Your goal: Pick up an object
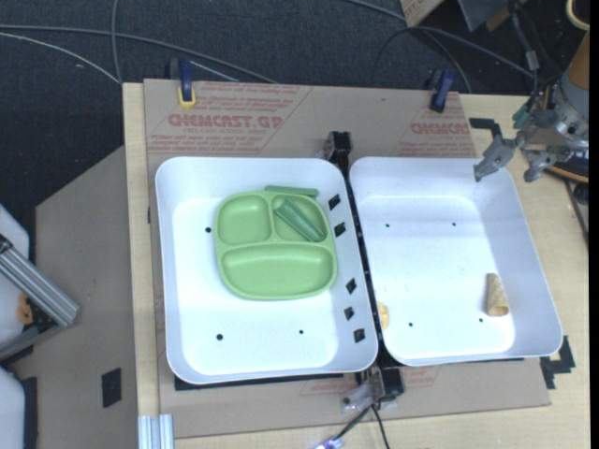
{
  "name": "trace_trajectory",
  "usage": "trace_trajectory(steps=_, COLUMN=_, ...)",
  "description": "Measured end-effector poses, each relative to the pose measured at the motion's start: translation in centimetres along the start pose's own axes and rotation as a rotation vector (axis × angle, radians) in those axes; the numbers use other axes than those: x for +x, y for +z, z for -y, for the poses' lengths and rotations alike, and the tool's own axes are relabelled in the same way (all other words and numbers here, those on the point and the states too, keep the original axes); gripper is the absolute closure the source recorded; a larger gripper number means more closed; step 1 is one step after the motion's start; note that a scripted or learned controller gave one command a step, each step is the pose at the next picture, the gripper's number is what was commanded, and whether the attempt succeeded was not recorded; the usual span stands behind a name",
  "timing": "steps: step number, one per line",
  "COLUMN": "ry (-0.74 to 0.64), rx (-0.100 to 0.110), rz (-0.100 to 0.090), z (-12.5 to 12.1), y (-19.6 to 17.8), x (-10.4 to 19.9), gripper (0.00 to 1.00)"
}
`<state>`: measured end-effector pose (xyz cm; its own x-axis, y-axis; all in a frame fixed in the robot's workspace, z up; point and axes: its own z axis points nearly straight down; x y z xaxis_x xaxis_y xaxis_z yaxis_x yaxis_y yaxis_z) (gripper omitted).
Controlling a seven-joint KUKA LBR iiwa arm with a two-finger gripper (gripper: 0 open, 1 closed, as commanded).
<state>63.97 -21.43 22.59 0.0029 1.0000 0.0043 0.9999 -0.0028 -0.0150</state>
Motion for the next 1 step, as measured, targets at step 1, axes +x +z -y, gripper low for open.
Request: trace_trajectory(steps=1, ry=-0.003, rx=-0.015, rz=0.004, z=-0.29, y=-0.91, x=0.07, gripper=0.00)
